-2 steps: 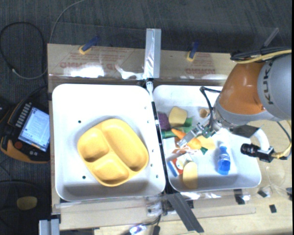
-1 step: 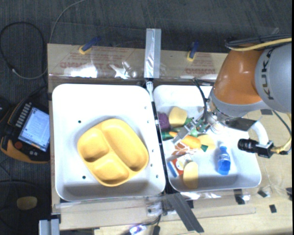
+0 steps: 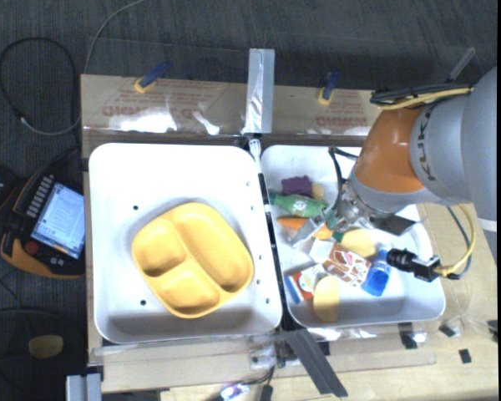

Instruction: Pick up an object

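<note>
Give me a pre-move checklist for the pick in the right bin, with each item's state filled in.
1. Arm over the right bin: ok, the wrist is above the pile.
2. Hand low among the items: ok.
3. Object between the hand's grasping parts: cannot tell, the wrist hides them.
4. Targets available: ok, the purple item, green packet and blue bottle lie close together.
5. Yellow divided tray out of the way: ok, it sits in the left bin.
</note>
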